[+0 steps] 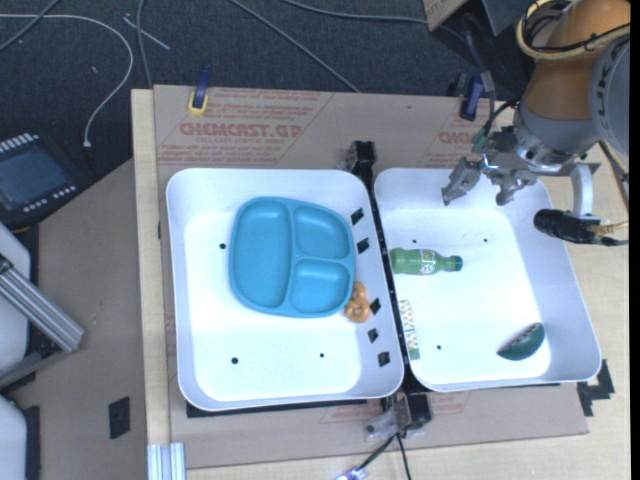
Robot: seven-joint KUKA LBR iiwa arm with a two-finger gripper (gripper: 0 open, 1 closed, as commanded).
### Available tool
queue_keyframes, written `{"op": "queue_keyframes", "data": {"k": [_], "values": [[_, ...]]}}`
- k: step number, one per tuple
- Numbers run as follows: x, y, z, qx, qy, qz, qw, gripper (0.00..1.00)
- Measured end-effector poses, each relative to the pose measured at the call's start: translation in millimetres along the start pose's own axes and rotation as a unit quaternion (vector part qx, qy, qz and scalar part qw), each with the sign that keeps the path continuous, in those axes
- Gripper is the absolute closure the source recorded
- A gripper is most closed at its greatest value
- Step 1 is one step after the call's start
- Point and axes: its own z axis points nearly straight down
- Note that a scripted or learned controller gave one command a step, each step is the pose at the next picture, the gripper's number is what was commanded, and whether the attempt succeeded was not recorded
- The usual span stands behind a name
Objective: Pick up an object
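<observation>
Brown cardboard [300,118] under the bins carries faded red print, roughly "CHEMCAST", repeated near the right bin. The left bin [200,348] holds a blue divided plate [290,256] and, touching its lower right edge, a small orange-brown piece [357,304]. The right bin [570,298] holds a green bottle [423,261] lying on its side — label pale, not readable — near the left wall, and a dark teal object [523,342] at the lower right. The gripper [484,184] hangs over the bin's far edge, fingers spread apart, gripping nothing.
</observation>
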Motion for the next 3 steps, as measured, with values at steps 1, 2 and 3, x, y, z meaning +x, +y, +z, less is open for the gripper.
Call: {"op": "queue_keyframes", "data": {"k": [1,2,3], "values": [[-4,-8,59,0.001,0.000,0.000,1.0000,0.00],[-4,-5,43,-0.004,0.000,0.000,1.0000,1.00],[-7,-9,-2,-0.005,-0.001,0.000,1.0000,1.00]]}}
